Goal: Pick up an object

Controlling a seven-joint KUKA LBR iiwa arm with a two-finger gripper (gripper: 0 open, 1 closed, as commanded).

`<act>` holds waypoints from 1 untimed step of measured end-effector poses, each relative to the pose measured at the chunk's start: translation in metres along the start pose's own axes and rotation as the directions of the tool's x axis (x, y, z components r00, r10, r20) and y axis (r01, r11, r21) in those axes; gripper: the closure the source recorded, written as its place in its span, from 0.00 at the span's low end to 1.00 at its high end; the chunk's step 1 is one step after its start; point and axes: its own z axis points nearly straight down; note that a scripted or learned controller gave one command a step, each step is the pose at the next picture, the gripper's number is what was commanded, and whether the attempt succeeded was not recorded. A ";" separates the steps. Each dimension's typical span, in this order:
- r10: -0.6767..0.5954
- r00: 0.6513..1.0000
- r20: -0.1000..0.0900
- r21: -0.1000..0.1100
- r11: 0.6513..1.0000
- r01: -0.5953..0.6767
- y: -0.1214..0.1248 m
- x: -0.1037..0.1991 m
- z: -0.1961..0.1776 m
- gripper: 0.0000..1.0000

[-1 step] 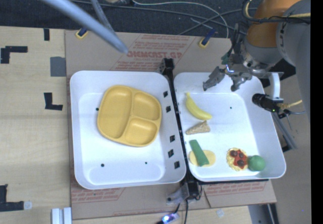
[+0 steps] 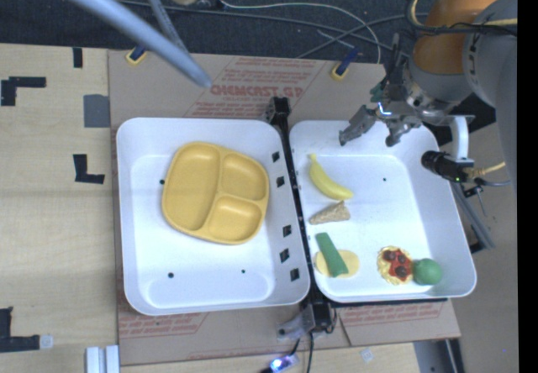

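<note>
Right white bin [image 2: 437, 195] holds five small toy foods. Yellow plastic banana [image 2: 328, 181] lies near the bin's upper left, nearest the gripper and well apart from the walls. Just below it sits a tan wedge-shaped piece [image 2: 330, 212]. Lower left: a green strip resting across a pale yellow disc [image 2: 333, 259]. Lower right: a small pizza-like piece with red toppings [image 2: 395, 264] touching a green ball [image 2: 427, 270] by the corner.

Handling judgement: all look like light, rigid, hollow plastic, smooth and probably slippery. The banana seems the best candidate; grasp it across its narrow middle, fingers straddling the curve. The ball would likely roll; the flat pieces offer little height to pinch.

Left white bin [image 2: 134, 195] holds a yellow three-compartment plastic plate [image 2: 215, 192].

Arm pose: grey arm with orange band [image 2: 462, 18] reaches in from the right. Two-finger gripper [image 2: 373, 129] hangs over the back rim of the right bin, fingers spread apart, nothing between them. It sits up and to the right of the banana, not touching any object.
</note>
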 end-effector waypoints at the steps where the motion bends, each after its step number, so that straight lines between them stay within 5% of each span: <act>1: -0.001 1.000 0.001 0.005 1.000 0.001 0.006 0.004 0.062 0.00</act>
